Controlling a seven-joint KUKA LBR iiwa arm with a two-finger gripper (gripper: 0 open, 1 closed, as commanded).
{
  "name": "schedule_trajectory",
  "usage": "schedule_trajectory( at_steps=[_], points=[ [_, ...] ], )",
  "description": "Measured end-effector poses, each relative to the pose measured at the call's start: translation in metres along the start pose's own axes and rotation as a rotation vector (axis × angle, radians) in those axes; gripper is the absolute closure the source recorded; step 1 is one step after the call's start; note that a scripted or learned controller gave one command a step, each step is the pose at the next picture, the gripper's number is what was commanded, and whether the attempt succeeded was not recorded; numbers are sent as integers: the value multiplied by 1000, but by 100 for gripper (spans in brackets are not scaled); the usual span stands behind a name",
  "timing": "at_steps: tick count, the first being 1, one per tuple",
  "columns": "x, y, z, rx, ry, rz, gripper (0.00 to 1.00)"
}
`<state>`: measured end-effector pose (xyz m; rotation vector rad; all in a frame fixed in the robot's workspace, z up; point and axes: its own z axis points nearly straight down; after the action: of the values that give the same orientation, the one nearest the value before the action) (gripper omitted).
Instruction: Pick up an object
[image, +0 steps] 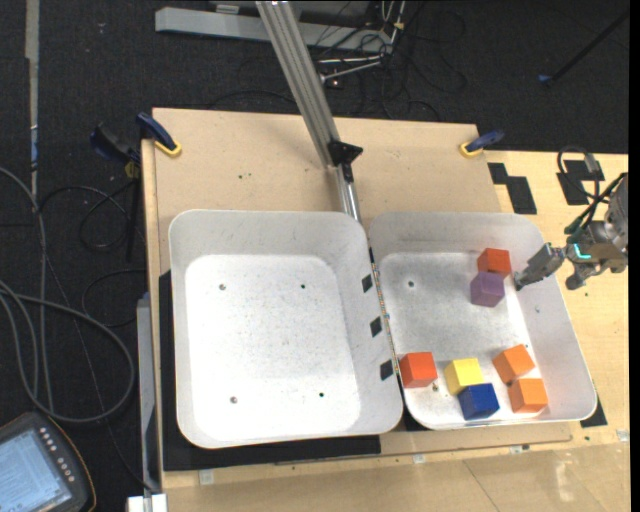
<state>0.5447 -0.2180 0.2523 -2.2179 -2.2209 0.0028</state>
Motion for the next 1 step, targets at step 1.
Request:
schedule_trajectory(
  at_steps=[1],
  points=[
    [0,1,-2,-3,-1,-1,0]
  ],
)
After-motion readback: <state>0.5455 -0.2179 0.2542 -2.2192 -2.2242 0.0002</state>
